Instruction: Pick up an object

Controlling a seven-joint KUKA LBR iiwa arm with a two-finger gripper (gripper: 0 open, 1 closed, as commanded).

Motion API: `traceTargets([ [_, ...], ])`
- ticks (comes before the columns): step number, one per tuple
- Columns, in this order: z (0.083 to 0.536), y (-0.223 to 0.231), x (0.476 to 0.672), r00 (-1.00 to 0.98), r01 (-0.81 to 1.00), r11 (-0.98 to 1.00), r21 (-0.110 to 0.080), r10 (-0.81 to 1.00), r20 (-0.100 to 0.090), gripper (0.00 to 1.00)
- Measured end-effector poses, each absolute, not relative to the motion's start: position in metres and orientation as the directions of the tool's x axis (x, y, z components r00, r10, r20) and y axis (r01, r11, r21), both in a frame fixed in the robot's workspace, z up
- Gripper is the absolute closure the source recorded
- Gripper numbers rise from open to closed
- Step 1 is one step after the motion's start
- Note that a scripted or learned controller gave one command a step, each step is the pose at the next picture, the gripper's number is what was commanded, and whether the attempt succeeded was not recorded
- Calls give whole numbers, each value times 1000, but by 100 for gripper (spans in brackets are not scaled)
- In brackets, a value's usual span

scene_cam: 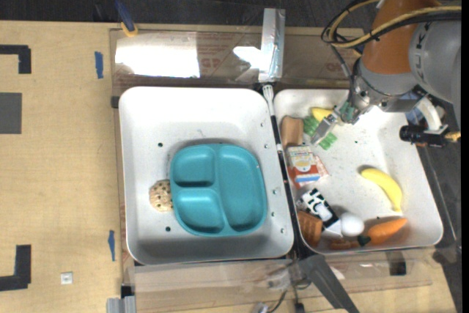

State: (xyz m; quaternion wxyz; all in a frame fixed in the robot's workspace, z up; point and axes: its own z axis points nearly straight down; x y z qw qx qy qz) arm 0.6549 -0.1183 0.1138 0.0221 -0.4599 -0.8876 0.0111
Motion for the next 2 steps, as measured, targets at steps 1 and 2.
traceTargets([
  [1,136,-126,645,-729,684,729,2,684,-3,0],
  [2,86,-113,660,-492,870,492,-3,870,1,0],
])
